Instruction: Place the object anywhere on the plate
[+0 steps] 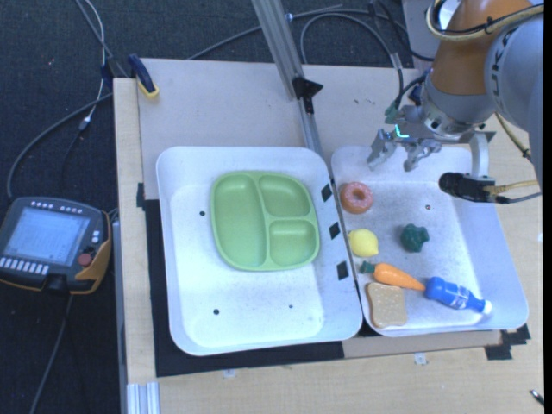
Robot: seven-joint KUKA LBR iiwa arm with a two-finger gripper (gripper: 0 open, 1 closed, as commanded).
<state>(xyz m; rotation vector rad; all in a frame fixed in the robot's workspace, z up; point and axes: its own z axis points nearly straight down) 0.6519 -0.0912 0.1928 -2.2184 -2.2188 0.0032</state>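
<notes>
- The bench [233, 102] carries two shallow white bins side by side; the left bin [250, 317] sits at 9 o'clock of the right bin [504, 266], their rims touching along the middle.
- The KUKA arm [483, 41] enters from 2 o'clock, its orange band above the wrist, and hangs over the far end of the right bin.
- The green divided plate [263, 220], with three compartments, lies in the left bin's upper half with nothing on it; the task's goal is unmet.
- The gripper [403, 151] hovers at 12 o'clock of the toy items with its fingers spread apart and nothing between them.
- Candidate objects all lie in the right bin: a blue bottle [454, 295] at 5 o'clock, a slice of toast [388, 307] at 6 o'clock, a carrot [398, 276] just beside the toast, a pink donut [355, 197] nearest the gripper, a lemon [363, 243] below the donut, and a green broccoli piece [415, 237] near the centre.
- Judged step: the approach before a pick; no object is chosen or lifted.
- The next move likely calls for lowering over one item, perhaps the donut at the gripper's 7 o'clock, closing on it, then carrying it toward 9 o'clock to the plate.
</notes>
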